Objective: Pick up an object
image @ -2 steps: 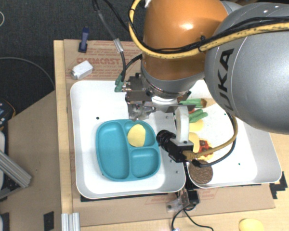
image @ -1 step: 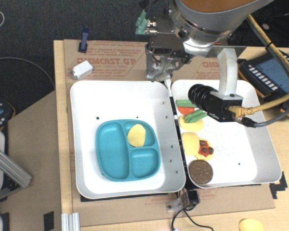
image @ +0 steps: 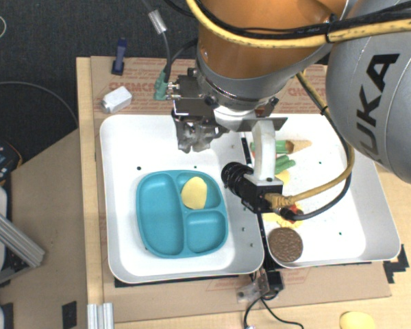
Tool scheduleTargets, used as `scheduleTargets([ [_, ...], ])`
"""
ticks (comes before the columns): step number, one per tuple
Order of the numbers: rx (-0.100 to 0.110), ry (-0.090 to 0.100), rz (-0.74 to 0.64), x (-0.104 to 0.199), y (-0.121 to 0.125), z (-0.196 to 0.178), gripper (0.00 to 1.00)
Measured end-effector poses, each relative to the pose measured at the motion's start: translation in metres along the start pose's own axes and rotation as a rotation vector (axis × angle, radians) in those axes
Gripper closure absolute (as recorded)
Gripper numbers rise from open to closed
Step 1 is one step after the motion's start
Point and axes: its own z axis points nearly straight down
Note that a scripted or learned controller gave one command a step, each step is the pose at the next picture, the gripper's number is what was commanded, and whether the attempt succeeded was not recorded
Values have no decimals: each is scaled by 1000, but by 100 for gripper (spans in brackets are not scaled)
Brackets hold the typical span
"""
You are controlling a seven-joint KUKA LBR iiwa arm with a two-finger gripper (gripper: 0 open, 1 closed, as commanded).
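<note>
The teal tray (image: 166, 218), a divided dish with three compartments, sits in the left bin (image: 120, 184), and everything here can be placed against it. In its upper right compartment lies a pale yellow object (image: 194, 192) (rounded, lemon-like). The claw (image: 194, 137) hangs just above the tray's upper right corner, over bare bin floor, so the yellow object lies just below it in the view and apart from it. Whether the claw is parted or closed, I cannot tell; nothing shows between its tips. To the tray's right, across the bin wall, the right bin (image: 370, 238) holds a brown round disc (image: 285, 244) near its lower left corner and some green pieces (image: 285, 160) higher up, beside the arm's white bracket (image: 263, 153). Above the tray, on the tabletop (image: 96, 88), rests a small white block (image: 116, 99).
</note>
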Motion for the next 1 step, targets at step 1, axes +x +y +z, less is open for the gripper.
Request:
scheduleTargets([
  [1,6,-4,7,-11,25,141,100],
])
